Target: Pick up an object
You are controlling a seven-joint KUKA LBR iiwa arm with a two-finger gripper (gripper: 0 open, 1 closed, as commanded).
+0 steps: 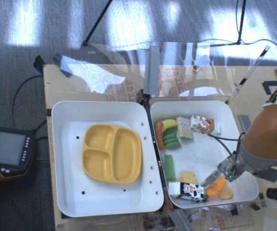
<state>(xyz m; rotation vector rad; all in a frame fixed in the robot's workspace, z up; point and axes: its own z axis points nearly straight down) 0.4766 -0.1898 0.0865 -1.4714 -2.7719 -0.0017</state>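
1. The gripper (217, 176) is sitting low in the right bin (234, 117), near its front right corner, with the grey arm (261, 146) coming in from the right under its orange band
2. An orange carrot-like piece (216, 186) is lying just below and in front of the fingers (210, 178), its upper end touching or nearly touching the gripper tip; whether it is sitting between the fingers cannot be told
3. The fingers are looking like one thin pale bar pointing down-left, and I cannot tell whether they are spread or pressed together
4. The orange piece is running its long axis diagonally, from lower left toward upper right, roughly in line with the gripper
5. It is showing as short, bright orange, smooth and tapered, resting on the bin floor
6. A pale yellow chip-shaped piece (225, 192) is lying just to its right, touching or nearly so
7. A small white carton with black cow patches (187, 190) is lying on its side just to the left of the orange piece, along the front rim
8. A yellow wedge (188, 177) and a green pod (168, 166) are lying further left, with more toy food grouped at the back
9. A yellow divided plate (112, 153) is resting in the left bin (61, 129)
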